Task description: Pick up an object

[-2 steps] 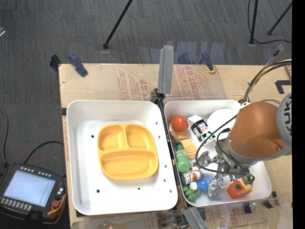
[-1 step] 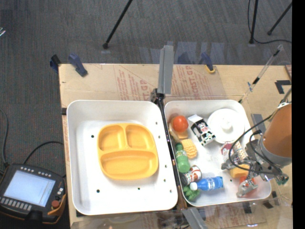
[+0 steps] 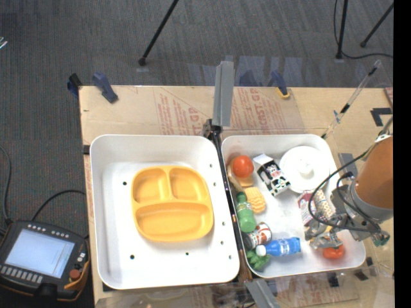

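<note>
Right bin holds bottles, fruit, carton; left holds yellow tray; gripper grasp unclear.

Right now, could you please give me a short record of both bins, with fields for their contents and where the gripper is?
left bin: yellow divided plate
right bin: tomato, milk carton, white lid, green bottle, blue bottle, can
gripper: low in right bin's near right corner, above small red object
held object: cannot tell
</note>
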`<state>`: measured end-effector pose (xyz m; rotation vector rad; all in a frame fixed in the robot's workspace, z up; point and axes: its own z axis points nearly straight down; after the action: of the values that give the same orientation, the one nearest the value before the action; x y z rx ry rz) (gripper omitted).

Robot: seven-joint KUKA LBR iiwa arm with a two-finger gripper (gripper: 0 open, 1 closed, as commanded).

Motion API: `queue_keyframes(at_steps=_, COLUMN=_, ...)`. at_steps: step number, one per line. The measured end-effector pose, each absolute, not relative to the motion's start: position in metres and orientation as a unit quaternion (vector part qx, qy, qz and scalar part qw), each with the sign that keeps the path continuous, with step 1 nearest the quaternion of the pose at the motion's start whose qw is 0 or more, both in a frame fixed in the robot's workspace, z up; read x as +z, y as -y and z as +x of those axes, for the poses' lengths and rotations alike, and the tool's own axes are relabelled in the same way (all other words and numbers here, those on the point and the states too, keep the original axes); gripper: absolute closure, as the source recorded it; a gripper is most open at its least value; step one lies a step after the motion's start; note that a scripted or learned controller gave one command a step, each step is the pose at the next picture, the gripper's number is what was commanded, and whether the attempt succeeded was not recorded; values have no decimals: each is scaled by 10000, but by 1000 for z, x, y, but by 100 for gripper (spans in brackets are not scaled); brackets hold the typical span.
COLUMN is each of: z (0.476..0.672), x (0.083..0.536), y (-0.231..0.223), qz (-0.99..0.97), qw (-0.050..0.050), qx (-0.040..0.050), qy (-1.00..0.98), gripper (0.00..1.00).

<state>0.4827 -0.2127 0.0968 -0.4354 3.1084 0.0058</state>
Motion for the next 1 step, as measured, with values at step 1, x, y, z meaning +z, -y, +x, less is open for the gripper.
queue_keyframes(at_steps=1, z=546, x=88, y=211, qz=-600, qw=10, qx=13, qy=-9982, gripper=100)
